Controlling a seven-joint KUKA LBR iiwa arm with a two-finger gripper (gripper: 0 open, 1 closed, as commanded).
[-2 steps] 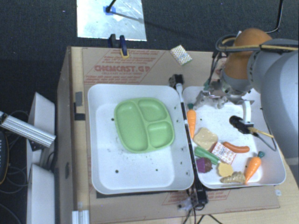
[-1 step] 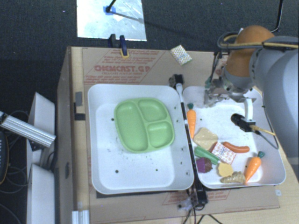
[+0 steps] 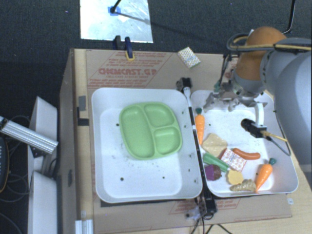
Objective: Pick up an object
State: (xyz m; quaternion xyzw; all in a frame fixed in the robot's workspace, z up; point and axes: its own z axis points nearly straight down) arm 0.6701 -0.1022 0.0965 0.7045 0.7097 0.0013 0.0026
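Two shallow white bins sit side by side on the desk (image 3: 146, 65), a brown board printed with red lettering, over dark carpet. Nearest in the right bin (image 3: 287, 177) lies a cluster of toy food: one small carrot (image 3: 263, 173), one tan knobbly piece (image 3: 243, 185), one yellow piece (image 3: 235, 177), one purple piece (image 3: 212, 171), one green stick (image 3: 215, 161), one red-and-white packet (image 3: 233, 159), one red sausage (image 3: 246, 154) and one pale wedge (image 3: 214, 144). A second, longer carrot (image 3: 199, 126) lies further back against the bin's left wall. The left bin (image 3: 109, 179) holds one green three-compartment tray (image 3: 150, 130). Beyond the food, the gripper (image 3: 225, 101) hangs over the far part of the right bin, apart from every toy; whether its fingers are open or closed cannot be told. Farther still, a small yellow block (image 3: 188, 56) rests on the desk, and a shiny sheet (image 3: 115, 13) lies on the carpet.
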